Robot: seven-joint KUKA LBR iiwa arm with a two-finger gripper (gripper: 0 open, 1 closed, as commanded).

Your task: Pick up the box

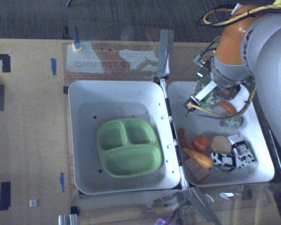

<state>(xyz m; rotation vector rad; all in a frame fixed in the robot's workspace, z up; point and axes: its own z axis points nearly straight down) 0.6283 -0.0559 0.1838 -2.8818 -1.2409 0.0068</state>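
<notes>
- Where the two white bins meet at a grey divider (166, 60), the right bin (264, 170) serves as the landmark for everything below.
- Above that bin's upper half hangs the arm (234, 41), its orange band toward the bin's far right corner, with cables looped round the wrist.
- The gripper (203, 97) sits low over the bin's upper middle, angled toward the divider; whether its jaws are spread or pressed together I cannot tell (the wrist hardware hides them).
- The box (242, 150), small, white with dark and red print, lies in the bin's lower right part, well apart from the gripper.
- Just left of the box lies a black-and-white spotted toy (222, 160), touching it or nearly so.
- A tan round lump (220, 143) rests just above the toy.
- An orange carrot (198, 158) lies along the bin's lower left, with a red piece (201, 143) just above it.
- A green-and-white item (232, 122) sits just below the gripper (too blurred to name).
- In the left bin (79, 97), beside the landmark, a green tray (129, 146) with compartments lies flat.
</notes>
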